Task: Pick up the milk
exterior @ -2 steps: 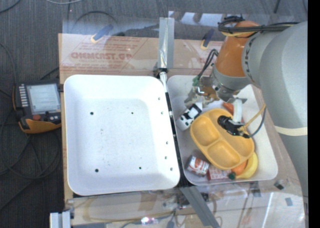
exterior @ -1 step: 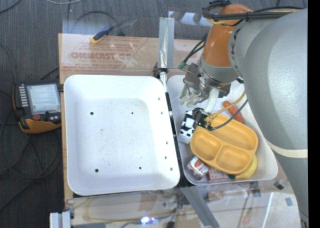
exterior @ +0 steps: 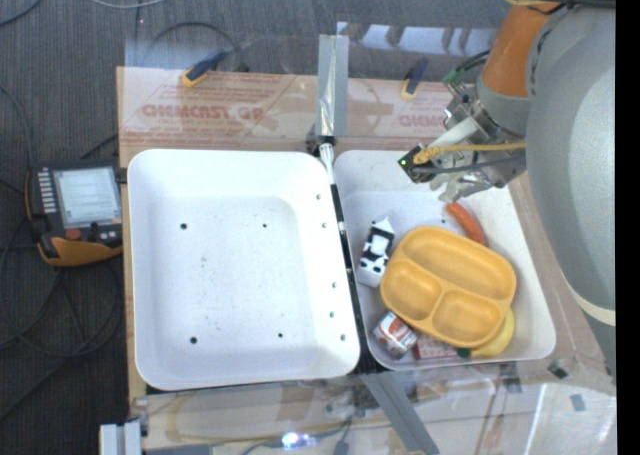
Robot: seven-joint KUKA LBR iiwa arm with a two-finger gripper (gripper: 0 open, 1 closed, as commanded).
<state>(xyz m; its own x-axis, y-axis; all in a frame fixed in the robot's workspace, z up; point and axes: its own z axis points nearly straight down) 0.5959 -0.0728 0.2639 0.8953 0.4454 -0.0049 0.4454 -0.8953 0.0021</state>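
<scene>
The milk [exterior: 376, 251] is a small carton with black and white cow patches. It lies in the right bin [exterior: 372, 175], against the bin's left wall and just left of a yellow divided plate [exterior: 448, 283]. My gripper [exterior: 462, 185] hangs over the back of the right bin, up and to the right of the milk and well apart from it. Nothing shows in its grasp.
An orange carrot [exterior: 467, 224] lies just below the gripper at the plate's far edge. A can [exterior: 395, 335] and a yellow item [exterior: 502, 336] sit at the plate's near side. The left bin [exterior: 140, 243] adjoins across a metal divider [exterior: 333, 83].
</scene>
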